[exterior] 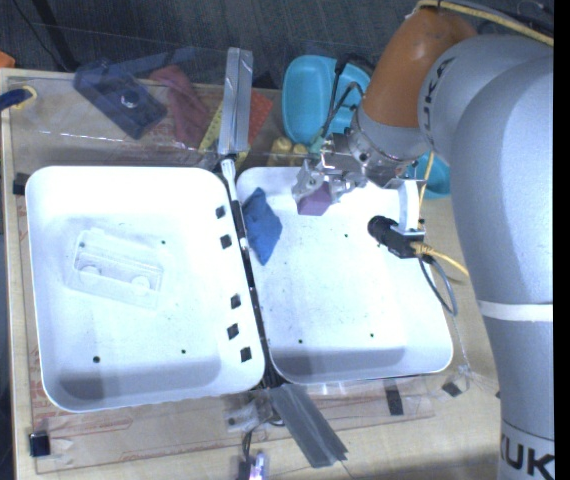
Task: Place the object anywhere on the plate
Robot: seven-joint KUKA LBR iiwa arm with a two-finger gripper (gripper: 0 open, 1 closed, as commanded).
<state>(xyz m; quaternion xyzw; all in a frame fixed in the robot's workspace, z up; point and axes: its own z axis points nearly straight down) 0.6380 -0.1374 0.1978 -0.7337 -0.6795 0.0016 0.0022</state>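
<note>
Grey arm reaching in from the right, orange band above the wrist, end effector hanging over the far left part of the right bin. Closed on a small purple block, pinched between the fingers, its lower part poking out below the tips. Hard to tell whether the block is touching the bin floor or just above it.

Just left of the block, a blue piece lying in the same bin, leaning against the wall shared with the left bin. Block and blue piece near each other but apart. A black part with a yellow cable sticking out from the arm over the right side of the right bin.

In the left bin, a clear flat plate lying on the floor, left of centre, faint against the white, well apart from the block and across the dividing wall from it. A row of small black clips along that wall.

On the table beyond the bins: a teal item on the far side of the right bin, a dark grey item and a red one on the far side of the left bin, an upright metal bar between them
</note>
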